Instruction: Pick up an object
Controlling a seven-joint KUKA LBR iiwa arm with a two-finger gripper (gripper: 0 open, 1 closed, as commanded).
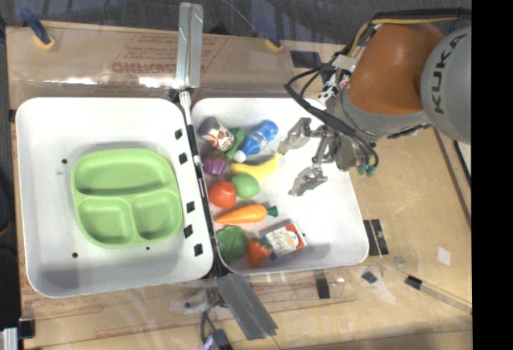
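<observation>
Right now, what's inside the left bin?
A green tray with three compartments lies in the left bin. The bin floor beneath it is covered, so anything under the tray can't be seen.

Tray [126, 196] in left bin [32, 180]; toys seemingly crowd right bin's [341, 212] left.

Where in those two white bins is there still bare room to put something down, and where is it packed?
Bare floor lies in the right bin between the toy food and its right wall, under the end effector, and in the left bin around the green tray. It is crowded along the right bin's left side, from the blue bottle to the carrot.
</observation>
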